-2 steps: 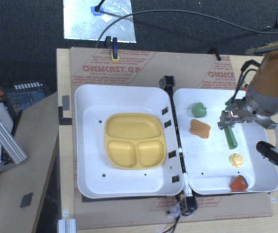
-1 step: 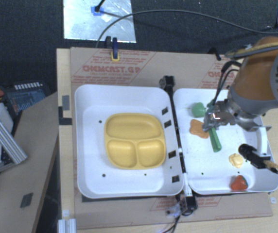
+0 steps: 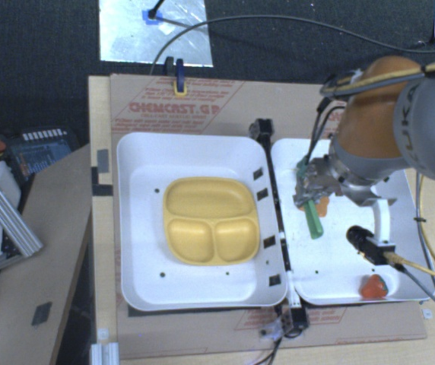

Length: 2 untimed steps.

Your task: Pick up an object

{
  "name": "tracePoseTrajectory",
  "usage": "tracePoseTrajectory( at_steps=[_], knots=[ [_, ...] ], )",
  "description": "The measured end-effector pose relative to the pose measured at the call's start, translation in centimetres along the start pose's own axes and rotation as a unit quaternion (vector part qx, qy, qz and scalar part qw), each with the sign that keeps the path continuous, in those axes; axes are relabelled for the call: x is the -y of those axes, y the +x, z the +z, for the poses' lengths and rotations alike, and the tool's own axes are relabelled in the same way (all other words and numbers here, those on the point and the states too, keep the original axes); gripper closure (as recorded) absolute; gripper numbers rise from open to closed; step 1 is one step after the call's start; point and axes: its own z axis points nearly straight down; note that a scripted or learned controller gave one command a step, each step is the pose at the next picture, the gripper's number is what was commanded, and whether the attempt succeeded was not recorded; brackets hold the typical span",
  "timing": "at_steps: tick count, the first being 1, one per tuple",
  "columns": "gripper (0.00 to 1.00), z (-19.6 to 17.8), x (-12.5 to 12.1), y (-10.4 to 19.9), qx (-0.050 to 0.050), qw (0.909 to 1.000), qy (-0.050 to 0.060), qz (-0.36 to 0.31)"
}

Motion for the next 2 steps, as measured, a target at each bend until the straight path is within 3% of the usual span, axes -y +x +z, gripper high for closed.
tracePoseTrajectory(
  at_steps=[2],
  knots=[
    [1.0,-1.3,-1.9,11.5,0.0,1.0,0.0,0.0]
  ],
)
